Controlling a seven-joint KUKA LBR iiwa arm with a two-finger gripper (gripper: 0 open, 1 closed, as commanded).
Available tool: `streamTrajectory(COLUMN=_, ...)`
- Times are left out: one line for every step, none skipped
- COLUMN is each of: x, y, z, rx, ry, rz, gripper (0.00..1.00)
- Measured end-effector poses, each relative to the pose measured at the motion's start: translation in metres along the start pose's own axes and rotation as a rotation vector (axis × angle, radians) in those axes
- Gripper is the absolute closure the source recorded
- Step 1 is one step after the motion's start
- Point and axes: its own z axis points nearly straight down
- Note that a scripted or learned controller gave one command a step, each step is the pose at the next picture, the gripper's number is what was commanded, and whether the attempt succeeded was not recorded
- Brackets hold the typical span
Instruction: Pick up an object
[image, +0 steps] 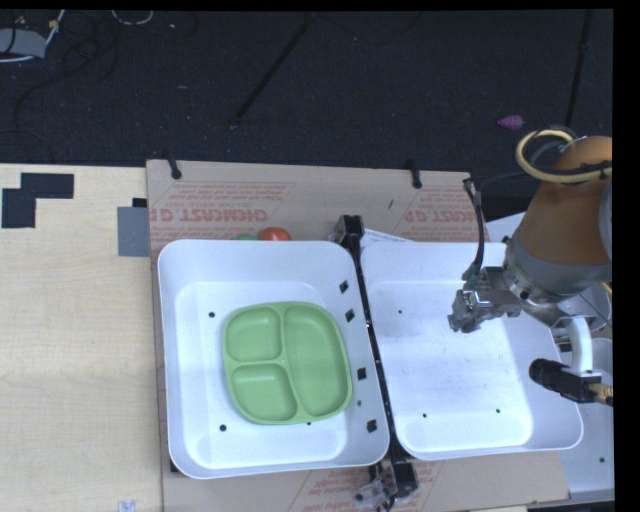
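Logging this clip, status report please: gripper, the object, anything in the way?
Gripper over right bin, nothing seen held. Green divided plate flat in left bin, untouched. Bin divider between arm and plate.

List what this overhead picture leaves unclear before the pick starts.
- Pincer over the right bin: small and dark in the camera view, so open or shut is unreadable.
- Red object behind the left bin: that bin's back rim hides its lower part, so its identity is unclear.
- Green divided plate: fully visible.
- Arm: cut off to the right.
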Motion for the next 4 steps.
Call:
streamTrajectory(x=0.042, y=0.016, z=0.004, rx=0.004, ry=0.002, rz=-0.003, gripper=1.0)
streamTrajectory(x=0.097, y=0.029, z=0.012, rx=0.004, ry=0.002, rz=-0.004, gripper=1.0)
streamTrajectory(x=0.146, y=0.035, z=-0.002, rx=0.004, ry=0.002, rz=-0.004, gripper=1.0)
streamTrajectory(x=0.193, y=0.055, z=-0.015, rx=0.002, ry=0.002, rz=-0.004, gripper=1.0)
